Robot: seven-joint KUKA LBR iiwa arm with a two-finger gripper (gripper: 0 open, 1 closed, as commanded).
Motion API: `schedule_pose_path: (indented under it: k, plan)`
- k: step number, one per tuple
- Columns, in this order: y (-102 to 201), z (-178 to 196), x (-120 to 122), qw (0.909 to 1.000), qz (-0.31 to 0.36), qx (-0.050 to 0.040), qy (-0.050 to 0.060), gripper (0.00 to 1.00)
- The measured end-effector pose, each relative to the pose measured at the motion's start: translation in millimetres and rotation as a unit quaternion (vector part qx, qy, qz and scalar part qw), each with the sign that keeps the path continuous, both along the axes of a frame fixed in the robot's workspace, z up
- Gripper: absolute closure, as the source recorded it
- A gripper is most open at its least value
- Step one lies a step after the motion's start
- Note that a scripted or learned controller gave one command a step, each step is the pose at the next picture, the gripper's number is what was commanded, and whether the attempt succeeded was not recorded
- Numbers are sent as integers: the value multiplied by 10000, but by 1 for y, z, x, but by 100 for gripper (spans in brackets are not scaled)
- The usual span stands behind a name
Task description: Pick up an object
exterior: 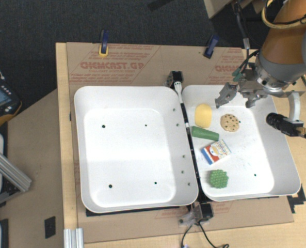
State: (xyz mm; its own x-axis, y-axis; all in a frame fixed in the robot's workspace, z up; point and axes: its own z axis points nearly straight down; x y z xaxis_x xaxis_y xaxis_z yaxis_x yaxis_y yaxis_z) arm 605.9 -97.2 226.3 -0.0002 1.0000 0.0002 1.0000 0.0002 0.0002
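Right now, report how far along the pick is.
Done: nothing lifted; the gripper is open, its jaws holding nothing. In hand: it hangs over the right bin's far end, just above the cookie and yellow block. Left: descend, close on one object, raise it.
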Motion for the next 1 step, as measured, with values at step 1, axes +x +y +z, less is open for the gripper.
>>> schedule_pose_path:
  k: [1]
  plan:
    - [29, 320, -56, 9999, 13, -12, -112, 0]
